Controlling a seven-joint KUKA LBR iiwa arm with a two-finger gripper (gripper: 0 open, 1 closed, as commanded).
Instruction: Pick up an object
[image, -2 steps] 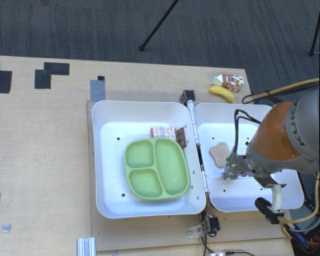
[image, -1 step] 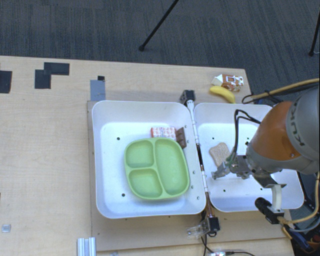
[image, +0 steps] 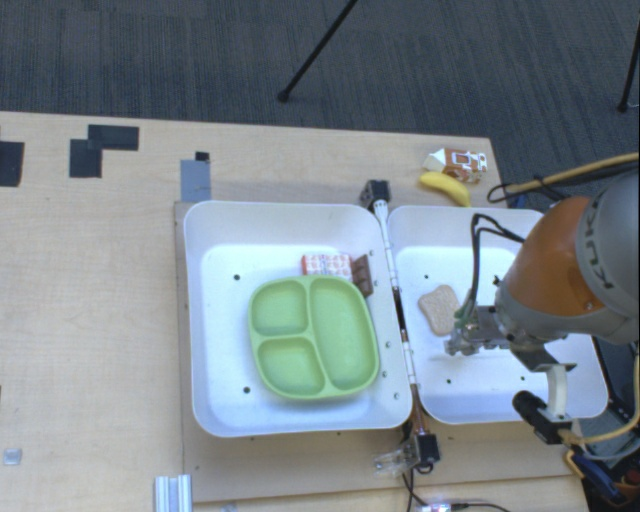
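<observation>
A tan, bread-like slice (image: 438, 308) lies flat in the right bin (image: 440, 395), near its left middle. My gripper (image: 461, 343) hangs low over the same bin, just right of and below the slice, close to it but not visibly on it. The grey arm with its orange band (image: 560, 270) reaches in from the right and covers the bin's right half. In the left bin (image: 215, 300) rests a green three-compartment plate (image: 314, 337). A small red-and-white box (image: 326, 265) and a dark brown piece (image: 362, 274) lie just behind the plate.
A banana (image: 444, 186) and a small orange-and-white carton (image: 460, 160) lie on the bench behind the right bin. A black clamp (image: 376, 191) sits at the back of the divider between the bins. Cables run along the arm's right side.
</observation>
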